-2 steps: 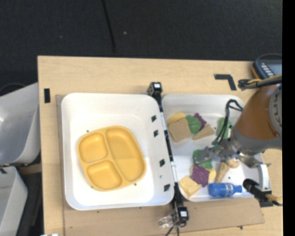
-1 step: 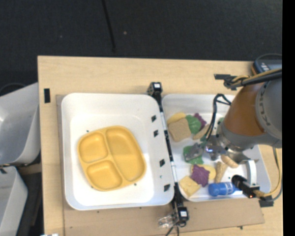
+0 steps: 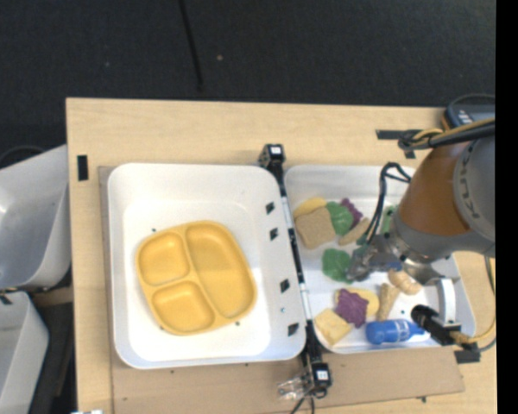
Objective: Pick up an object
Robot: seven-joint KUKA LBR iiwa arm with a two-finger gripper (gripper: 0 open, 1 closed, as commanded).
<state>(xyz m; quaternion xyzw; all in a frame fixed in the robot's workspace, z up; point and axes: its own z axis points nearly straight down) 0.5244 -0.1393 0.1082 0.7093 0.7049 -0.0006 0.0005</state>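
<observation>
The green toy (image 3: 336, 264) just left of the pincer (image 3: 360, 266) is judged light and firm, best pinched across its middle. How far the pincer is parted cannot be told, and nothing is seen held.

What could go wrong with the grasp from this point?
The end effector sits low in the right bin, close to the green piece. Items are tightly packed there, so it might nudge the brown block or purple piece, or grab nothing. The cable hanging by the wrist could snag.
</observation>
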